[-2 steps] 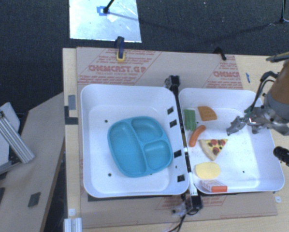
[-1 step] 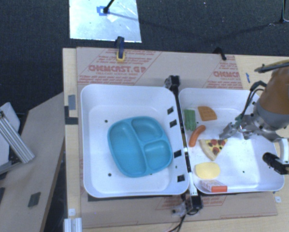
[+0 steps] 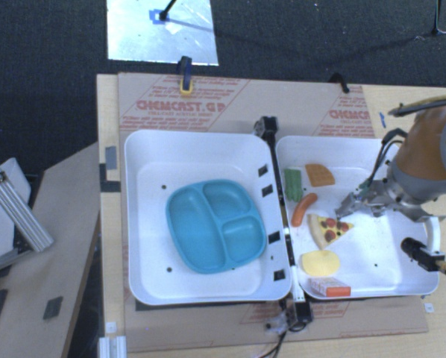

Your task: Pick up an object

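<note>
Pizza slice (image 3: 330, 230) lies just beside gripper (image 3: 347, 206), apart.

A robotics lab: bench (image 3: 230, 95) with two white bins (image 3: 145, 222).

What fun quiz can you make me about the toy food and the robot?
1. True or false: the blue tray sits in the right bin.
2. Which lies nearest the hand? A) pizza slice B) green piece C) yellow disc
3. Fill in: the sausage lies in the ___ bin.

Key: 1 false; 2 A; 3 right.
</note>
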Action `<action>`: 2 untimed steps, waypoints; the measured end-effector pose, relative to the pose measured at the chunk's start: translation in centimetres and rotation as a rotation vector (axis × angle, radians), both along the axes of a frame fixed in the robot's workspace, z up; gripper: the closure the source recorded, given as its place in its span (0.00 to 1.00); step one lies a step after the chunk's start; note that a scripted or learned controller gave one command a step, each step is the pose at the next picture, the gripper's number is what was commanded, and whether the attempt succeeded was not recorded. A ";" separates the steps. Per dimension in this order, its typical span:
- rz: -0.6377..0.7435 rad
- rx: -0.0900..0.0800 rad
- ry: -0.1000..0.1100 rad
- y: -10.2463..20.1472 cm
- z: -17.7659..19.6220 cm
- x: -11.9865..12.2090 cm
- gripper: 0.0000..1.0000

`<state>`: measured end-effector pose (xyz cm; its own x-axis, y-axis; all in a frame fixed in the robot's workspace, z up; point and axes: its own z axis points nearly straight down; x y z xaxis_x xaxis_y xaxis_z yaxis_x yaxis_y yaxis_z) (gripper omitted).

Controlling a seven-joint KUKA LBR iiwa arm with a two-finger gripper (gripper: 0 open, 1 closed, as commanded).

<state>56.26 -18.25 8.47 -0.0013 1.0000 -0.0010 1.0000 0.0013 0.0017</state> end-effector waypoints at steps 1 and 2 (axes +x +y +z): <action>0.000 -0.001 -0.002 0.0 1.1 0.1 1.00; 0.002 -0.001 -0.004 -0.7 6.3 1.0 1.00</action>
<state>57.30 -18.93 14.76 -0.0036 1.0000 -0.0022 1.0000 0.0036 0.0060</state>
